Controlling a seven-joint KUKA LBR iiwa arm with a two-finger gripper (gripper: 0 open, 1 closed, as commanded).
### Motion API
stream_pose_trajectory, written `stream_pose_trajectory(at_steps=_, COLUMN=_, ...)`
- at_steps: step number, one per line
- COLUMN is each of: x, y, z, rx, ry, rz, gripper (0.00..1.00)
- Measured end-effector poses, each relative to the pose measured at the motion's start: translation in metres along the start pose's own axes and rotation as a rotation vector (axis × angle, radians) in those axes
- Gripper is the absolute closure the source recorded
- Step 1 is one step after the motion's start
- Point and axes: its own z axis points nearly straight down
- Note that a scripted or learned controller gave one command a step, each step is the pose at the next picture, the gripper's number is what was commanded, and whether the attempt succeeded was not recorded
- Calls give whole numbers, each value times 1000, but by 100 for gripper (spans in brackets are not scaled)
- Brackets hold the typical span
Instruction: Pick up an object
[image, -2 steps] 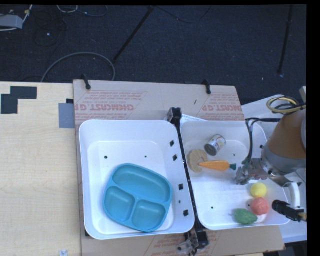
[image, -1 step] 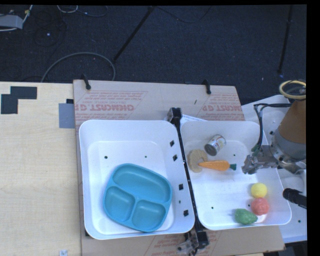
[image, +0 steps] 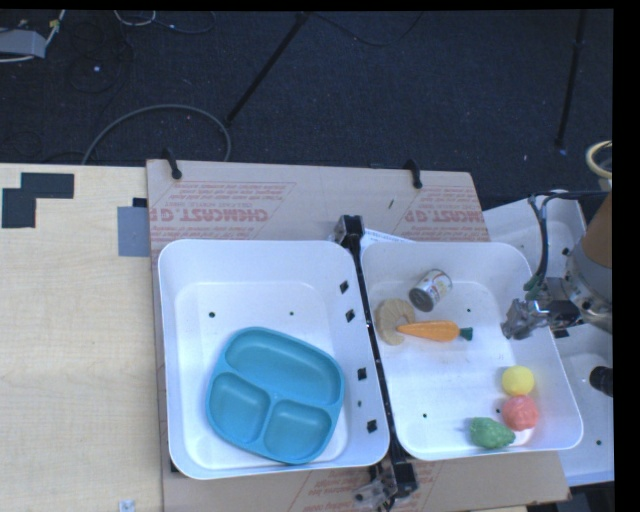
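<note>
The right bin (image: 450, 265) holds an orange toy carrot (image: 430, 331) with a green tip, lying across a tan round piece (image: 390, 318). A small silver can (image: 430, 290) lies on its side behind them. Near the bin's front right corner sit a yellow ball (image: 517, 380), a pink-red ball (image: 520, 412) and a green lumpy toy (image: 490, 433). My gripper (image: 520, 322) hangs over the bin's right rim, to the right of the carrot and above the yellow ball. Nothing shows between its fingers.
The left bin (image: 200, 270) holds a blue divided plate (image: 275, 393). A black clip strip (image: 362, 340) joins the two bins. Cardboard lies under both bins, with a wooden bench top to the left. Cables run by the arm on the right.
</note>
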Motion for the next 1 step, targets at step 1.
stream_pose_trajectory(at_steps=1, x=-2, y=-7, z=-46, rx=0, ry=0, rz=-1, gripper=100)
